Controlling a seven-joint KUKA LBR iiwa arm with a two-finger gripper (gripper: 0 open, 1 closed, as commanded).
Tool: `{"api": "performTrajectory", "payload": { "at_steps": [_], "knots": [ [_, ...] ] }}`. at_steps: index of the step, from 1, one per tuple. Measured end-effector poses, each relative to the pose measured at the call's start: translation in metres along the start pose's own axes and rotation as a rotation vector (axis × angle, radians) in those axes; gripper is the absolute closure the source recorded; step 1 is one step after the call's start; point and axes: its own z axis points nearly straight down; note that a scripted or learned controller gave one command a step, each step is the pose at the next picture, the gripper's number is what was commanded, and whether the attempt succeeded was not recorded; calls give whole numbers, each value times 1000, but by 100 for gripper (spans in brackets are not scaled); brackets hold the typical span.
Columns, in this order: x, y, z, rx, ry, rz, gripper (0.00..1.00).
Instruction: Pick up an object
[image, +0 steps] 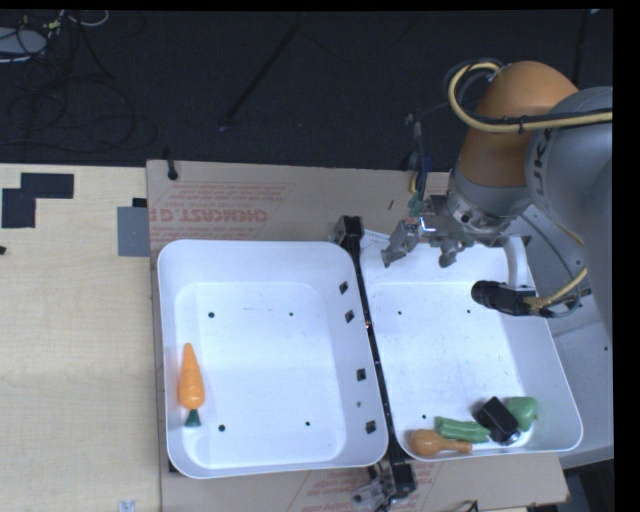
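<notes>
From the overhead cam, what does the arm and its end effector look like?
The arm is grey with smooth rounded casings and a large orange band above the wrist. A yellow cable loops around that band, and a black cable runs down its side. The end effector is small, metallic grey, with two short dark fingers.

Tons of open floor in the right bin (470, 360), the only clutter is bunched in its near corner: green pieces (462, 429), a black block (497, 418) and an orange pear-shaped thing (436, 443), all touching. Left bin (260, 350) is wide open apart from a toy carrot (190, 380) hugging its left wall.
</notes>
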Motion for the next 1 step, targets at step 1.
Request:
{"api": "performTrajectory", "payload": {
  "at_steps": [1],
  "knots": [
    [-27, -5, 119, 14, -4, 13, 0]
  ]
}}
